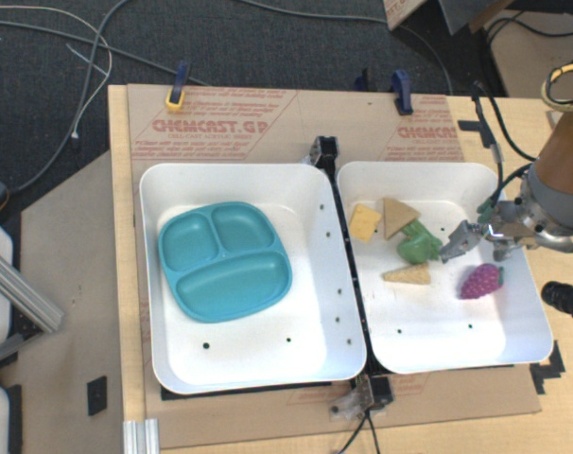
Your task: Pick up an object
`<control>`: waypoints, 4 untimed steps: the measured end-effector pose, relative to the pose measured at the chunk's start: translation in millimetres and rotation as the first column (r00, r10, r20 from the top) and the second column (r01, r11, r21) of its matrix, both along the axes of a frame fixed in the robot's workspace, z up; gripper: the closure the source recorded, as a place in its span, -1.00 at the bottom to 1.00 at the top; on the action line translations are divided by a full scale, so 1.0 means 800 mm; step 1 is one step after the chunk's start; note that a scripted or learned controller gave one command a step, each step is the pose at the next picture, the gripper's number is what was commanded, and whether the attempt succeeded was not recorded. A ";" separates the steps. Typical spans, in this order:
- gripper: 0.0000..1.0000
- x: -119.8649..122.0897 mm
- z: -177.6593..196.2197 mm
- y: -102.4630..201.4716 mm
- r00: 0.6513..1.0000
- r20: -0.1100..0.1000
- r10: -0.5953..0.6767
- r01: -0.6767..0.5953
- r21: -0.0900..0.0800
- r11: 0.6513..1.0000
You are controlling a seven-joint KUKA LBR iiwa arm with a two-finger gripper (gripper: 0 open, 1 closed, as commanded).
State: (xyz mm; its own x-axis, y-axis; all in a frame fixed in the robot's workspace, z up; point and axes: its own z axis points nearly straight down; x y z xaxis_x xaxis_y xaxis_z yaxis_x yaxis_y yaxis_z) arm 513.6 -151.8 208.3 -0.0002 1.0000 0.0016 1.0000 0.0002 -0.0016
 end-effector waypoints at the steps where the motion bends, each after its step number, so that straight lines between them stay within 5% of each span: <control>1: -1.00 -0.006 -0.059 0.011 1.000 -0.005 0.000 0.000 0.002 1.000; 3: -1.00 -0.017 -0.156 0.004 1.000 -0.004 0.000 0.000 0.002 1.000; 4: 1.00 -0.016 -0.141 0.003 1.000 0.001 -0.001 0.001 0.001 1.000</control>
